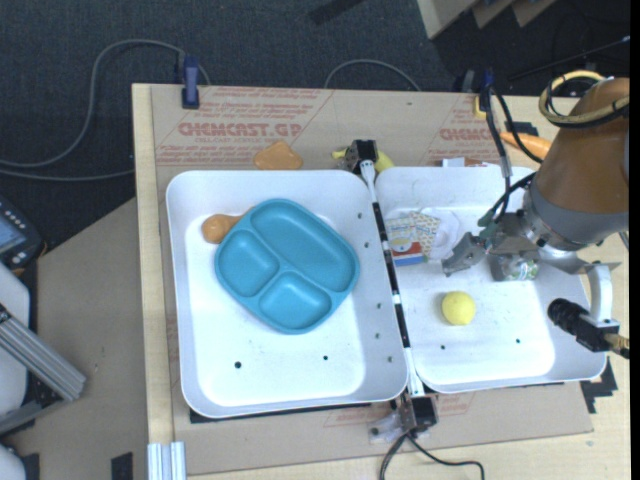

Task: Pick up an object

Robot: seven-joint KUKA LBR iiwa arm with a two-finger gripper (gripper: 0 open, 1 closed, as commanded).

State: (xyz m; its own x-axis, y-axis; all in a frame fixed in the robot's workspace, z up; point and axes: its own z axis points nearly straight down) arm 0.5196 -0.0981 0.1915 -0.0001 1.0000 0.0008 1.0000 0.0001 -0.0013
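In the right bin (480,363) a small yellow ball (459,308) lies near the middle. A crumpled packet (414,236) with printed colours rests at that bin's far left. My gripper (470,256) hangs over the right bin, between the packet and the ball, just above and to the right of the ball. Its dark grey fingers (458,258) point left and I see nothing held between them. The arm's orange band (590,158) rises behind it at the right.
The left bin (290,368) holds a blue divided plate (286,264) and an orange object (215,228) tucked at the plate's far left edge. Another orange piece (277,155) lies on the bench behind the bins. A black clamp (362,154) sits at the bins' joint.
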